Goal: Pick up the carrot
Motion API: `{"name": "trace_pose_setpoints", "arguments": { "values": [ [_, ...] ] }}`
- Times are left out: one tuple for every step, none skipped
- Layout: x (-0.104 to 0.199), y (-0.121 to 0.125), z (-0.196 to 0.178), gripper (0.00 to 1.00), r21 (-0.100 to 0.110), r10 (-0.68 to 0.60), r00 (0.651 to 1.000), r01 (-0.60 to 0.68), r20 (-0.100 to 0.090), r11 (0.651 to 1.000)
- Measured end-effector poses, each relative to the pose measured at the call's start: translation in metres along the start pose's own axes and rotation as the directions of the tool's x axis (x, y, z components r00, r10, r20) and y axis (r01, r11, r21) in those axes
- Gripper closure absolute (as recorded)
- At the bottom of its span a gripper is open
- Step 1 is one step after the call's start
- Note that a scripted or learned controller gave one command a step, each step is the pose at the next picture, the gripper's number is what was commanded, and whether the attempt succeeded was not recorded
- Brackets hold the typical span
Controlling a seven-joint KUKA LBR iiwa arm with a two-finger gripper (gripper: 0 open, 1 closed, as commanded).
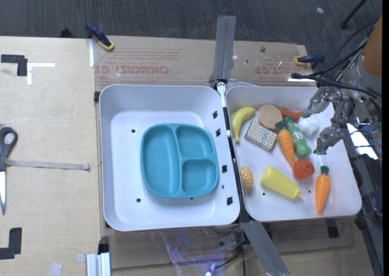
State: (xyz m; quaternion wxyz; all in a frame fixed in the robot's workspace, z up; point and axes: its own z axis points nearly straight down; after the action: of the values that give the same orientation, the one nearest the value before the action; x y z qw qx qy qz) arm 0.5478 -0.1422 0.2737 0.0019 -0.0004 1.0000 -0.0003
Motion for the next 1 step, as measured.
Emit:
{"name": "trace_pose_setpoints", "arguments": {
  "values": [
    [-0.0479, 0.0015, 0.0882, 0.00, 0.000, 0.035, 0.999, -0.035, 0.000, 0.999]
  ]
}}
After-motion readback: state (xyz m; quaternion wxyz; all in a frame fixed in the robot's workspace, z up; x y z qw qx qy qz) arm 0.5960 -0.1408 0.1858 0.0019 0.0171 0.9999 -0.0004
